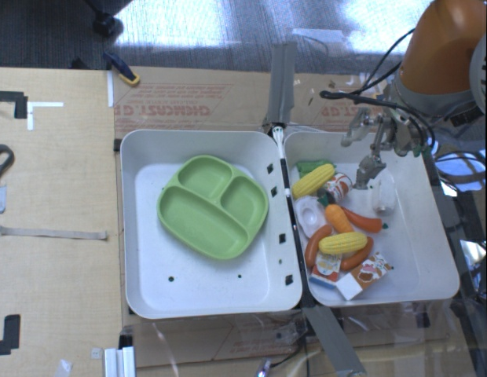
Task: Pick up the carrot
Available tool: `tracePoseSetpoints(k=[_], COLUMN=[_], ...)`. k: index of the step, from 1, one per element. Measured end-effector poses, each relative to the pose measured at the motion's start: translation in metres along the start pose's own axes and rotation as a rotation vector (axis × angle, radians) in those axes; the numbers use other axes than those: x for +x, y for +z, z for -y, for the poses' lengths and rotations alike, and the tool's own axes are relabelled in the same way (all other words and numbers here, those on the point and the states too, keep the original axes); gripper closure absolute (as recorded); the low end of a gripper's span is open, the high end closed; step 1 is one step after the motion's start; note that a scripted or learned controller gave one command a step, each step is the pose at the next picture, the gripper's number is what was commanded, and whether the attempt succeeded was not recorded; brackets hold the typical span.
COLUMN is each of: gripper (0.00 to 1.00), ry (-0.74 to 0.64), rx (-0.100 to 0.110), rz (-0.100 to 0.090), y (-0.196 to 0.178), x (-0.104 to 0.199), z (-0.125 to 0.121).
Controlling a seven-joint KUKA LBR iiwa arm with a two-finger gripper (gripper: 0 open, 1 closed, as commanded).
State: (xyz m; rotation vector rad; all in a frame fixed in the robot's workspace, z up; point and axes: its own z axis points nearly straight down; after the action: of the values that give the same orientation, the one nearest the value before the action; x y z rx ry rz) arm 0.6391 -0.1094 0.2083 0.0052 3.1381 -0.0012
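The pincer (372, 166) hangs released, grasping nothing, over the right bin (432, 250), just right of and beyond the carrot (338, 217).

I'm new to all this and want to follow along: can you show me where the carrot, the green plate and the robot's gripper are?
carrot (336, 217): camera view, on its orange body, in the right bin.
green plate (213, 206): camera view, on the central divider, in the left bin.
gripper (370, 171): camera view, at its lower tip, above the right bin.

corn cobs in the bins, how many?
2, both in the right bin. One corn cob lies near its top-left corner; the other corn cob rests on the sausages lower down. The pile may hide more.
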Motion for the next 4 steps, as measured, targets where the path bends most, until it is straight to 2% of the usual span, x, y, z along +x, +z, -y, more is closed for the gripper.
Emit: tracePoseSetpoints(k=[1, 2, 3, 4], gripper=[0.0, 0.0, 0.0, 0.0], ry=[0.008, -0.018, 0.088, -0.542], rx=[0.003, 0.0, 0.006, 0.002], rz=[0.016, 0.01, 0.069, 0.006], y=[0.096, 0.111, 0.097, 0.032], x=[0.018, 0.089, 0.133, 0.158], z=[0.001, -0.013, -0.011, 0.038])
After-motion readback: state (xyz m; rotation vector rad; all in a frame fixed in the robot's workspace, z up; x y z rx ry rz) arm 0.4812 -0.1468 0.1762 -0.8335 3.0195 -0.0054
